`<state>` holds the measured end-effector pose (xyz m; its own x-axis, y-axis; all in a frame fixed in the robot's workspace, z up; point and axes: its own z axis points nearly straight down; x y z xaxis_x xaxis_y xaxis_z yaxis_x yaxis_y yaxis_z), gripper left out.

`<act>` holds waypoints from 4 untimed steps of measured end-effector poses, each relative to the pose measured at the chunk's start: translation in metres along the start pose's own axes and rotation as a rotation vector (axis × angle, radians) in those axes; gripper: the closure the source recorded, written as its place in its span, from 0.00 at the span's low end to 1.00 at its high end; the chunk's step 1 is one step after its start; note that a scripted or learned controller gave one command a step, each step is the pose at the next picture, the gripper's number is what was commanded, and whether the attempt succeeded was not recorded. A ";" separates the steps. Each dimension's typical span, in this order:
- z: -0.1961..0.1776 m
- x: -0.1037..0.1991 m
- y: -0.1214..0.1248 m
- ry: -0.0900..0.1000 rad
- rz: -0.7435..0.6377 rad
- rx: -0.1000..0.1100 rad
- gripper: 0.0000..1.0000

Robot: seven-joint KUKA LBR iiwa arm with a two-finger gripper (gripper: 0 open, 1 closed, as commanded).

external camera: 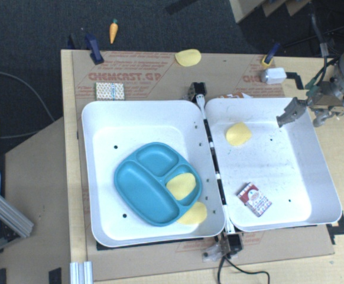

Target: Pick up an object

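The tool (305,112) hangs over the right bin's (314,158) far right rim, fingers spread with nothing between, while a small red-and-white packet (254,199) lies near the bin's near edge, long axis slanting far-left to near-right, with bare floor all around it.

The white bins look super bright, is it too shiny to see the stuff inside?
In the camera view, the white bins glare brightly, yet the blue tray, yellow pieces and small packet stay clear; the gripper at the right looks soft and blurry.
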<state>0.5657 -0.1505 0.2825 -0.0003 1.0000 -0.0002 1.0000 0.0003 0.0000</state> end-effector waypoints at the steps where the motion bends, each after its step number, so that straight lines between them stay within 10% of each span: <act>1: 0.147 0.030 0.012 0.001 0.000 0.002 0.00; 3: 0.198 0.048 -0.081 0.001 0.001 0.002 0.00; 4: 0.189 0.049 -0.080 0.001 0.003 0.000 1.00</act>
<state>0.4852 -0.1019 0.0939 0.0023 1.0000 0.0008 1.0000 -0.0023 -0.0001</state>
